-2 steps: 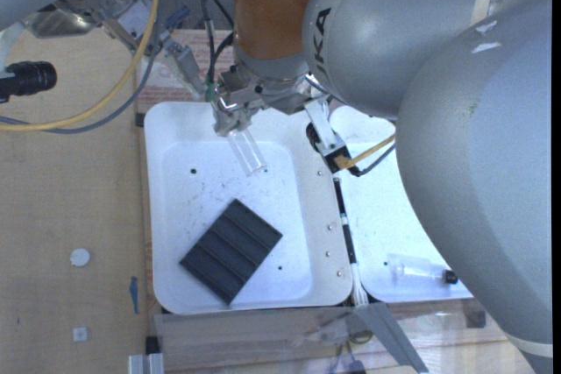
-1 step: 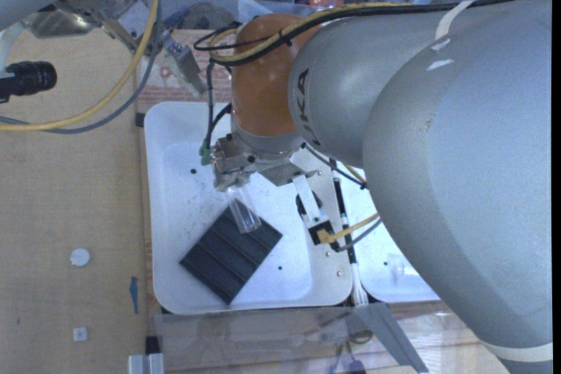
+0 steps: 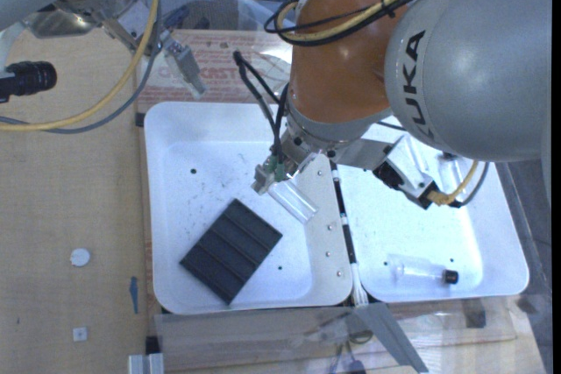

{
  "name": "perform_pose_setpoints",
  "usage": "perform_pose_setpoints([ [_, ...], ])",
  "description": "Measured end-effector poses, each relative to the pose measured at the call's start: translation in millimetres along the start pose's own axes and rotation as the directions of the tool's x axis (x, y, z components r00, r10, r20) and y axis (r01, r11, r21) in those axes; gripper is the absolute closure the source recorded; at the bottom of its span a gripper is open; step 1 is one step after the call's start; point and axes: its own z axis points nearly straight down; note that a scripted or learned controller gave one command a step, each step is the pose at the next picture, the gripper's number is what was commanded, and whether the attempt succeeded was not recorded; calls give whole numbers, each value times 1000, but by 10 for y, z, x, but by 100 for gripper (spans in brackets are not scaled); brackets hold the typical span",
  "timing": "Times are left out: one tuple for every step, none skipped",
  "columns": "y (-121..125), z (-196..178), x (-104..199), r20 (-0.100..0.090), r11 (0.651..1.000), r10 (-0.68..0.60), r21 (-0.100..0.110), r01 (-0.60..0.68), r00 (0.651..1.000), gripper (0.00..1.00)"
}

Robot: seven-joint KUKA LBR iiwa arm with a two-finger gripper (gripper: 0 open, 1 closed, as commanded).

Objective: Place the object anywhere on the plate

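As viewed from above at a slant, found the grey arm with the orange band (image 3: 346, 57) reaching in from the right over the two shallow white bins. Located the two-finger gripper (image 3: 270, 174) low over the right half of the left white bin (image 3: 166, 188), near the divide. Unable to tell whether spread or pressed together. Noted a pale, clear elongated piece (image 3: 295, 199) slanting off just beside the gripper tip; cannot tell whether gripped or part of the tool. Recorded the dark grey ribbed rectangular plate (image 3: 231, 250) lying flat and askew in the near part of the left bin, apart from the gripper. Recorded the small clear plastic tube with a black cap (image 3: 422, 273) lying flat in the near part of the right white bin (image 3: 491, 223), well apart from the plate.
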Motion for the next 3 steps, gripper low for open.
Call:
perform_pose_setpoints([
  [635,-1585,-43,1,966,257,0,-257,966,100],
  [1348,-1842,-455,1,912,410,0,-410,912,100],
  [1331,-1843,-482,0,668,744,-2,-744,668,100],
])
